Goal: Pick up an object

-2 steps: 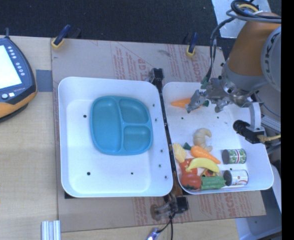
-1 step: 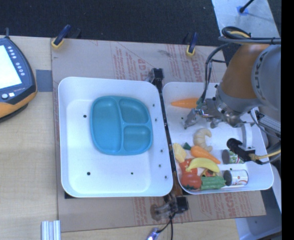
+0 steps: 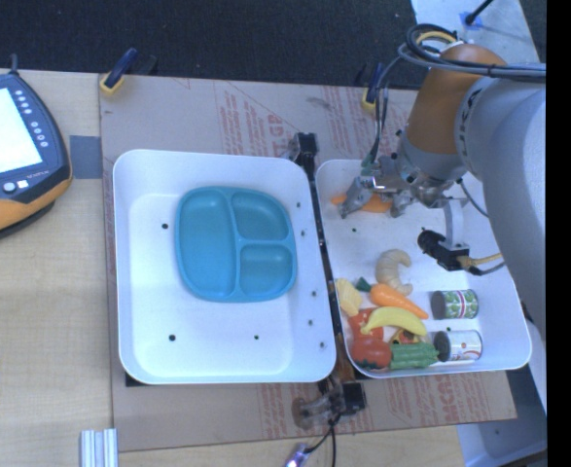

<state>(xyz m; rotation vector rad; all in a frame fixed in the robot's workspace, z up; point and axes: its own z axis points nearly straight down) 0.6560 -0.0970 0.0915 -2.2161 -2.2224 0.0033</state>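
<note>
To my left the white bin (image 3: 129, 261) holds a blue divided plate (image 3: 236, 242); in the right bin (image 3: 504, 358), toy food (image 3: 387, 324) and two small cans (image 3: 455, 324) crowd the near end; my gripper (image 3: 374, 197) hangs over the far end, just above something orange (image 3: 402, 202); whether its jaws are spread or pinching, I cannot tell.

The scene is brightly and evenly lit from above. The two white bins (image 3: 129, 261) glare almost to pure white, washing out their rims. Shadows are soft and short; the arm (image 3: 504, 163) casts a faint one in the right bin. The picture is low in resolution and slightly soft, so small items blur. The top background stays dark, perhaps underexposed.
</note>
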